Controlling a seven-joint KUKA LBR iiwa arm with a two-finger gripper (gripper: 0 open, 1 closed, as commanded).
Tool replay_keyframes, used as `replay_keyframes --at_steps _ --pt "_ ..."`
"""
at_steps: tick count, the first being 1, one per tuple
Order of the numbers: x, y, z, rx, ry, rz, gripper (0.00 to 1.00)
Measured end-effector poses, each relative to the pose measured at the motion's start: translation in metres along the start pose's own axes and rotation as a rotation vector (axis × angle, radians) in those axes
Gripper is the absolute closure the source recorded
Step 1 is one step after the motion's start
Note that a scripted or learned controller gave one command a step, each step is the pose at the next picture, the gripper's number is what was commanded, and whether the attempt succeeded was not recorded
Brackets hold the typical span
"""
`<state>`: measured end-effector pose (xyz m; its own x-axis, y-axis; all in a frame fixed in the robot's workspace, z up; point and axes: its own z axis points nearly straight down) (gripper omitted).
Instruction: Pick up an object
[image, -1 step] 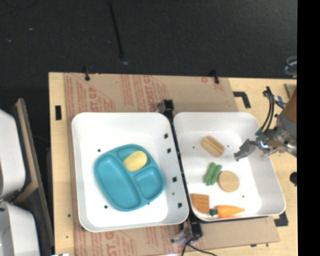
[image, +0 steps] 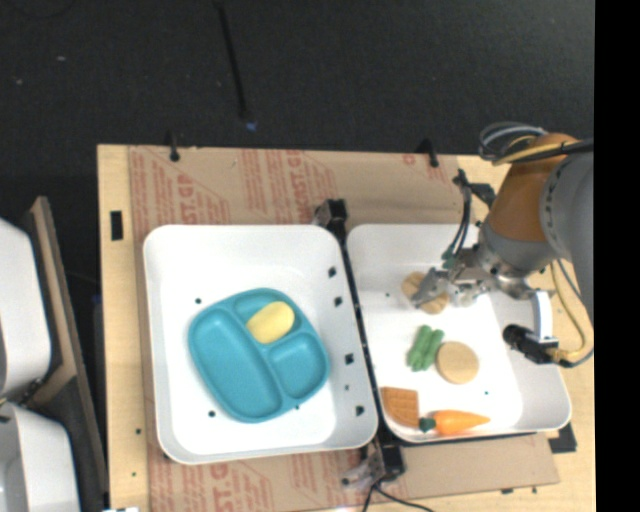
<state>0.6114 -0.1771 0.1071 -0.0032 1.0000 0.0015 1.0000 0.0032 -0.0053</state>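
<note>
**binwatcher:** In the right-hand shallow white bin (image: 520, 400), toward its far side, the grey two-finger gripper (image: 436, 290) is down low, right at a small tan, roundish biscuit-like piece (image: 413, 286). The tips look like they touch or straddle it, but it's all dark metal bunched up there, so I honestly can't tell if the fingers are apart or clamped. I wouldn't call it held.

**kuka_fan:** So which step are we on, approach or grasp?

**binwatcher:** My guess is right at the grasp, arm lowered onto the target and nothing lifted yet. That tan piece sits on the bin floor near the dividing wall end. The rest of that bin lies nearer the camera: a green pea-pod-shaped toy (image: 424, 348), a flat round tan disc (image: 458, 362) just beside it, a square brown waffle-like cracker (image: 400, 404) and an orange carrot (image: 458, 422) along the near rim.

**kuka_fan:** And the left bin?

**binwatcher:** The left white bin (image: 180, 270) has a blue three-compartment plastic plate (image: 235, 375) with a yellow lemon-shaped lump (image: 270, 322) in its top compartment, well apart from the arm.

**kuka_fan:** Next move?

**binwatcher:** Probably needs a firm close centred on the piece, then a straight lift. It's small and low, so it could easily squirt out sideways.
</note>
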Motion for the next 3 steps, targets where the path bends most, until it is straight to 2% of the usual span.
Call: replay_keyframes --at_steps 1,2,3 --pt "0.046 0.06 0.007 -0.006 0.0 -0.001 0.0" --pt "0.056 0.009 0.006 -0.006 -0.002 0.004 0.0" --pt "0.028 0.022 0.006 -0.006 -0.002 0.005 0.0"
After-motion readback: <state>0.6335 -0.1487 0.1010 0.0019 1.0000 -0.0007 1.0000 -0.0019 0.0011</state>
